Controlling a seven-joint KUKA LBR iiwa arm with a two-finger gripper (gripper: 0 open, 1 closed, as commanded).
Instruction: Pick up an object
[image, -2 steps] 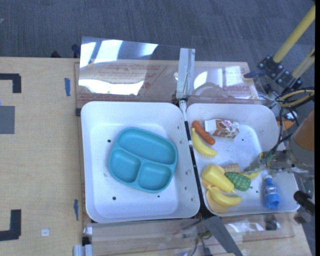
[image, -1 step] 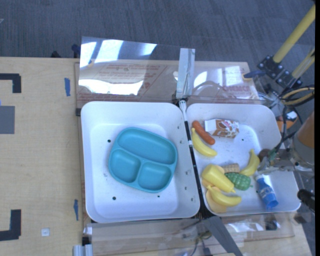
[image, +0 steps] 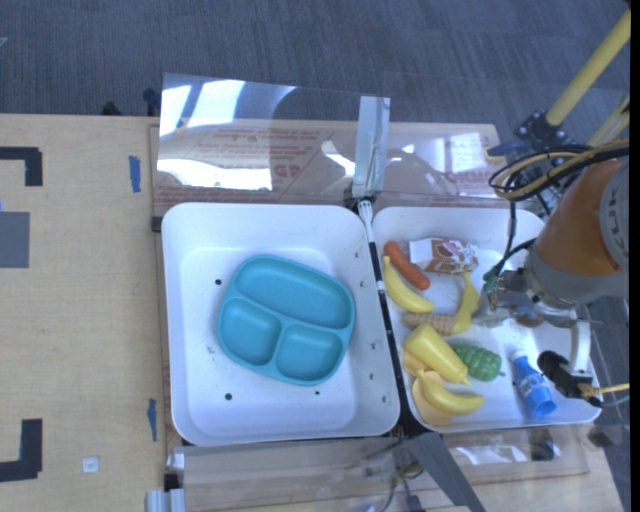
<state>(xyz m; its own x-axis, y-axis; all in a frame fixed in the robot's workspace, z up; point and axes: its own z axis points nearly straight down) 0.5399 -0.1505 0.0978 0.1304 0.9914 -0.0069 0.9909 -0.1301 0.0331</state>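
The right bin holds several toy foods: an orange carrot, a yellow banana, a printed snack packet, a yellow pepper, a green knobbly piece, a blue bottle and a second banana. My gripper hangs low over the middle right of this bin. It is just right of a thin yellow curved piece, above the green piece and the bottle. The wrist hides what lies directly beneath it.
The left bin carries a blue divided plate. A clear plastic wall stands behind both bins. Cables loop above the arm at the right. A wooden bench top stretches to the left.
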